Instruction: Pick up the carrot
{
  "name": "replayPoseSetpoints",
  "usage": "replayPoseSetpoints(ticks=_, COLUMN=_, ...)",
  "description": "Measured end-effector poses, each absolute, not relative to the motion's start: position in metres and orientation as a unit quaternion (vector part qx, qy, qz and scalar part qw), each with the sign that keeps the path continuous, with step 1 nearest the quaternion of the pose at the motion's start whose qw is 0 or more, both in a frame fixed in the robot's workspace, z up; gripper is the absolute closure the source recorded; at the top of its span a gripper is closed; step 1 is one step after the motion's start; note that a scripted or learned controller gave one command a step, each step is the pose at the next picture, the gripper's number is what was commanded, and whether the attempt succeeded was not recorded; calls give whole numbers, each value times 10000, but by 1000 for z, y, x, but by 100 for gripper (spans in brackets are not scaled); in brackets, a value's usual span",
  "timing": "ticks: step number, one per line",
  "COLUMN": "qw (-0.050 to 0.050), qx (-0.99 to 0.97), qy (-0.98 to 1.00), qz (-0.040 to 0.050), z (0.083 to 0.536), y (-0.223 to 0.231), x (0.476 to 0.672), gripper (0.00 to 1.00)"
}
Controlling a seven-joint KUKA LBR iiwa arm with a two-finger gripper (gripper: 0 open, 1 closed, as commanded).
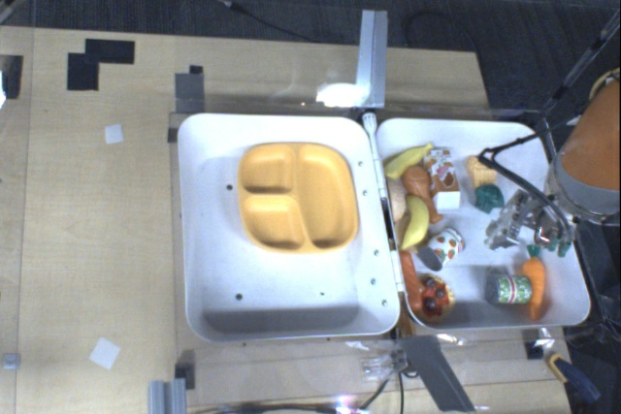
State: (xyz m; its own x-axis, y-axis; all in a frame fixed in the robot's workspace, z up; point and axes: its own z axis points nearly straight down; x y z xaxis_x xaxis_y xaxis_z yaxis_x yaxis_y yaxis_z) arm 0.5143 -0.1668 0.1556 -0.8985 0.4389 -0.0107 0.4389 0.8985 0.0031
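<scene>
In the right bin (572,305), the carrot (535,284) is lying near the right wall, just beside a small green can (508,288). The gripper (526,228) is hovering just above the carrot's leafy end; whether it is spread or closed, I cannot tell. A yellow divided plate (294,196) is sitting in the left bin (209,238).

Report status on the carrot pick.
Pincer above right bin, grip unclear. Carrot lying just below it, not held. Green can touching carrot's left side.

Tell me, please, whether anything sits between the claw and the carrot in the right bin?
Nothing visible does. The claw hangs just above the carrot, with only bare bin floor between them. The green can lies close beside the carrot, on its left.
</scene>
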Motion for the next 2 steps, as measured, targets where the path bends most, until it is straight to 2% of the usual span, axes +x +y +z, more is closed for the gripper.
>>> replayPoseSetpoints(ticks=1, qw=79, qx=607, qy=9981, qz=-6, z=91, y=-181, x=498, gripper=100)
replayPoseSetpoints(ticks=2, qw=79, qx=1449, qy=9894, qz=-11, z=198, y=-180, x=491, gripper=100)
